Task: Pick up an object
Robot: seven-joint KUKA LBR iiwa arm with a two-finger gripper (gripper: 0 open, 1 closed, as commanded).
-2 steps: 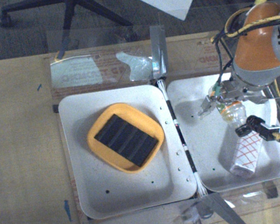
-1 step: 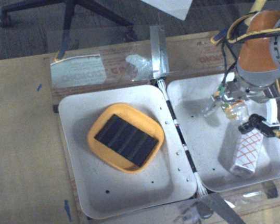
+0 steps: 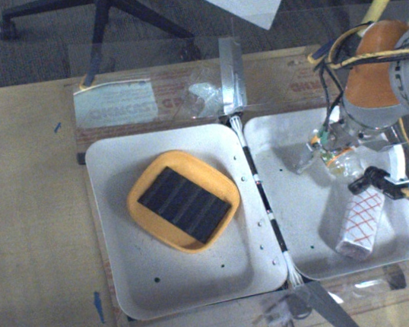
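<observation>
In the left bin [image 3: 116,234] lies an orange, rounded-square thing with a black ribbed panel on top [image 3: 183,201], near the bin's middle. A white box with a red grid pattern [image 3: 362,222] lies tilted in the right bin [image 3: 309,242], toward its front right. My gripper [image 3: 324,151] hangs low over the back of the right bin, up and left of the box and apart from it. Something small, clear and shiny [image 3: 341,166] sits right by the gripper; I cannot tell whether it is held.
A metal divider strip [image 3: 258,189] runs between the two bins. The grey arm with its orange band [image 3: 371,75] comes in over the right bin's back right corner, with yellow cables around it. Taped plastic [image 3: 114,104] lies on the bench behind the left bin.
</observation>
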